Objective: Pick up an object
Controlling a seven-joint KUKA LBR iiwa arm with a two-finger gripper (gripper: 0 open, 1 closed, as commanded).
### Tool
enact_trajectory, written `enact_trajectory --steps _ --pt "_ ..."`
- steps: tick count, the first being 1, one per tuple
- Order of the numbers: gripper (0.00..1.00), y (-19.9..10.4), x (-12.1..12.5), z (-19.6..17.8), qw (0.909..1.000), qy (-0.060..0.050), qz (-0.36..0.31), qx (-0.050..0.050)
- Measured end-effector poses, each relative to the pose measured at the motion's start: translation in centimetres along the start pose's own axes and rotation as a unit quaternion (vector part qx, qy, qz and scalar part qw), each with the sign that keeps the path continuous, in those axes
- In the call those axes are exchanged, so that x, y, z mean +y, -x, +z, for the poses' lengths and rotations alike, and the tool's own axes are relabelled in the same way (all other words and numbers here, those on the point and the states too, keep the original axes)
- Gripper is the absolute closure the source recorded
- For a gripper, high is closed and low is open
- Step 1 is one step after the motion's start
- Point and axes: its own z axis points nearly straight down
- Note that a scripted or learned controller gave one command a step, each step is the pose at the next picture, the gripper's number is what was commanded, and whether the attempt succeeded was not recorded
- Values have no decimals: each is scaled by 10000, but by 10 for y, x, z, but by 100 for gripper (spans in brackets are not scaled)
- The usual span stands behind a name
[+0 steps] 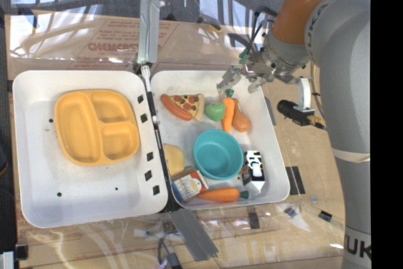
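the gripper (237, 80) hangs over the far edge of the right bin (267, 115), its two fingers spread apart with nothing between them. the grey arm (340, 66) reaches in from the right, its orange band (301, 6) sitting above the wrist.

just below the gripper lie a green pear-shaped toy (215, 111) and an upright orange carrot (228, 114), touching each other, with an orange lump (241, 121) just beside the carrot on the right. a pizza slice (191, 104) and a red sausage-like piece (175, 106) lie to the left of these, near the bin's far left corner.

a teal bowl (217, 154) sits open side up in the middle of the right bin. a black-and-white item (254, 167) is just to its right. a yellow rounded thing (172, 159) rests against the left wall. near the front wall a small carton (189, 186) lies tilted, touching a second carrot (220, 195) that lies flat.

the left bin (38, 198) holds a yellow divided tray (96, 126), set toward its far half. both bins rest side by side on the worktop (82, 41).
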Motion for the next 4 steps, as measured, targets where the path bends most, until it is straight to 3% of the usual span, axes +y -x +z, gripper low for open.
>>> enact_trajectory --steps 1,2,3,4 --pt "0 17 13 105 9961 11 886 -1" --pt "0 2 11 105 9913 -25 1320 12" --pt "100 1 11 96 9916 -40 1292 12" --pt "100 -57 15 -33 9834 70 1814 8"
